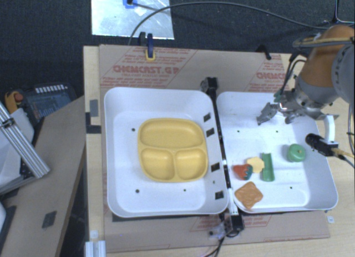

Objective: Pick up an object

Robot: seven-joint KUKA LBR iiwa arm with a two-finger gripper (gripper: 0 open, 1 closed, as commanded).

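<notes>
We see the gripper (275, 111) hanging over the upper part of the right bin (238, 106), its two fingers spread apart with nothing between them, well apart from every candidate object. Those objects lie toward the near side of that bin: a green round piece (296, 152) off to the right by itself, a green bar (267, 167) standing just beside a small yellow piece (255, 164) and a red piece (242, 171), and an orange-brown, biscuit-like piece (248, 194) below them near the bin's front wall. The left bin (119, 111) carries a yellow divided tray (171, 149), which we would leave alone. We judge the step in hand to be choosing a target and bringing the gripper over it. To do it well, we would favour the green round piece, since it sits clear of its neighbours; the clustered three risk being nudged together. We should centre the fingers on it, keep them wide during descent, and close only once they straddle it.
</notes>
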